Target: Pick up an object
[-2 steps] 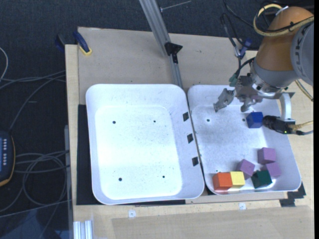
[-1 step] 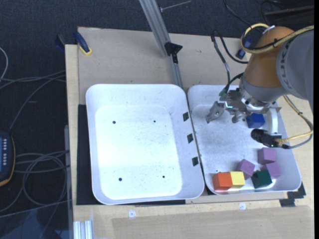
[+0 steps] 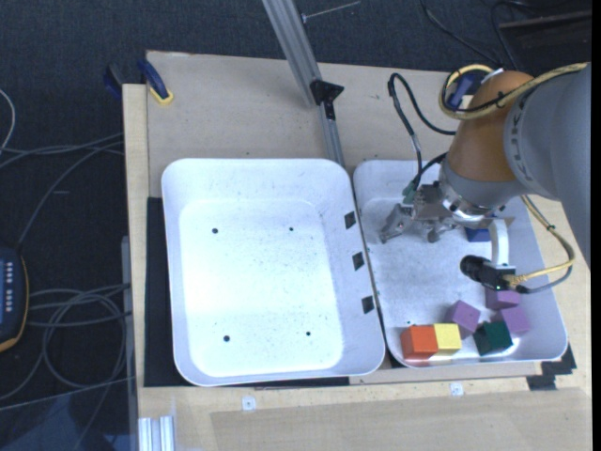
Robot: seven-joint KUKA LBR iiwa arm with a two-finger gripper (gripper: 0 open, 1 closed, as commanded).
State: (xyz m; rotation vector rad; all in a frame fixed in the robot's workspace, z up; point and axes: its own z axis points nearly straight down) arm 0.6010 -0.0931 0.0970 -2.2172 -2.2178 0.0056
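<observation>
Hovering over the right bin (image 3: 371,252), the gripper (image 3: 406,230) spreads its fingers around nothing, while orange (image 3: 420,340), yellow (image 3: 446,337), green (image 3: 491,338) and purple blocks (image 3: 467,313) cluster in the bin's near corner.

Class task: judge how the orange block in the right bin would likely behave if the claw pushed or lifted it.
The orange block looks rigid and flat-faced, so it would probably slide, not roll. It touches the yellow block, so a push likely shifts both. It sits by the right bin wall, likely hampering a grasp.

Wooden bench (image 3: 235,111), two white bins side by side: left bin (image 3: 258,181), right bin (image 3: 413,289)
</observation>
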